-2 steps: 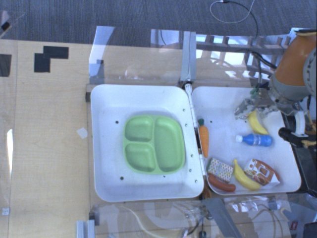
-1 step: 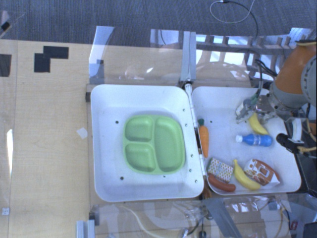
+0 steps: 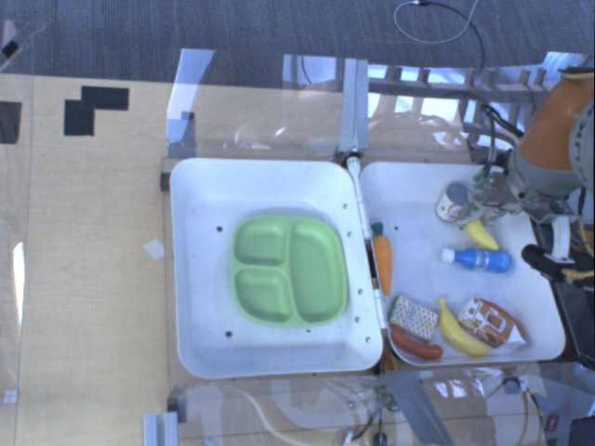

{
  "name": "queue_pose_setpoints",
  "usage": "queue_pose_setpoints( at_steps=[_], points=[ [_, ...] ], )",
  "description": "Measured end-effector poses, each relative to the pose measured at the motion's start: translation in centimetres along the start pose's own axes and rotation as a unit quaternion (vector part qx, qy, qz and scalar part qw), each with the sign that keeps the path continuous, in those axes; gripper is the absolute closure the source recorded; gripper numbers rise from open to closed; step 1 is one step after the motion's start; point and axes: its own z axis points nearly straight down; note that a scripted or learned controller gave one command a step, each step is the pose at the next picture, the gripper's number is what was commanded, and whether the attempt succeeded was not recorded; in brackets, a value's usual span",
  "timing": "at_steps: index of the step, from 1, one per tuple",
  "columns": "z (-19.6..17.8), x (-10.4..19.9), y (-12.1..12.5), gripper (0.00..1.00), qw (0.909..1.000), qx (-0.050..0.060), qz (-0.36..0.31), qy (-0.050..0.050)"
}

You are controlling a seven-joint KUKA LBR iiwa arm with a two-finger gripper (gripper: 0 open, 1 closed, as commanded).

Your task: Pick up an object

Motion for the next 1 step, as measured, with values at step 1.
queue_pose_setpoints(
  at_steps=[1],
  points=[
    [-10.51,5.72,-1.86,1.0,1.0,0.004,-0.007,0.0]
  ],
)
